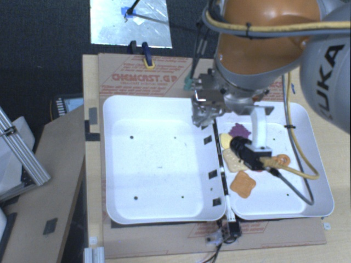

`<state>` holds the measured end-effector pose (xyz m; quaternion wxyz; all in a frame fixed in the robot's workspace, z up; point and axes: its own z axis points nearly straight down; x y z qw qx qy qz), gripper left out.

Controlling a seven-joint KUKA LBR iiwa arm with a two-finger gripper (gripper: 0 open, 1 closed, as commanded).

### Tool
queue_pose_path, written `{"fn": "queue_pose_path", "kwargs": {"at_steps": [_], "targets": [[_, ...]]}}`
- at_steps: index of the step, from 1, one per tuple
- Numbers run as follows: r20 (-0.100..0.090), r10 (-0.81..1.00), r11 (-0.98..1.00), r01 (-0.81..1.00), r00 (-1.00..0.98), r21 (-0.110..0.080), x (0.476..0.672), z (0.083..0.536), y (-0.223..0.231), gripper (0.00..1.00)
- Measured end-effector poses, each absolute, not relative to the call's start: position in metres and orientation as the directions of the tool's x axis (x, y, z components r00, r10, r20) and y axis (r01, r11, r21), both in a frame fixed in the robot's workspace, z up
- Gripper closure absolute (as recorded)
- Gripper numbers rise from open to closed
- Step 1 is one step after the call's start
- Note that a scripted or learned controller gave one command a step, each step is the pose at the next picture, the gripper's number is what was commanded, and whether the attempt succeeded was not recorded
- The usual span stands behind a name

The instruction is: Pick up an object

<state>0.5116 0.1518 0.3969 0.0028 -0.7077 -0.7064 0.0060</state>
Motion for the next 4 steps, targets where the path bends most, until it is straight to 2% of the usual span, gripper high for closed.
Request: {"fn": "queue_pose_path", "kwargs": {"at_steps": [1, 2, 3, 4], "targets": [[0.007, 1.0, 0.005, 1.0, -0.006, 0.017, 0.487, 0.536, 0.157, 1.0], [0.001, 1.0, 0.007, 1.0, -0.007, 0.004, 0.522, 0.535, 0.186, 1.0], [0.002, 1.0, 0.007, 1.0, -0.007, 0.005, 0.581, 0.535, 0.233, 1.0], [-0.006, 1.0, 0.001, 1.0, -0.001, -0.016, 0.547, 0.311, 0.225, 1.0]]}}
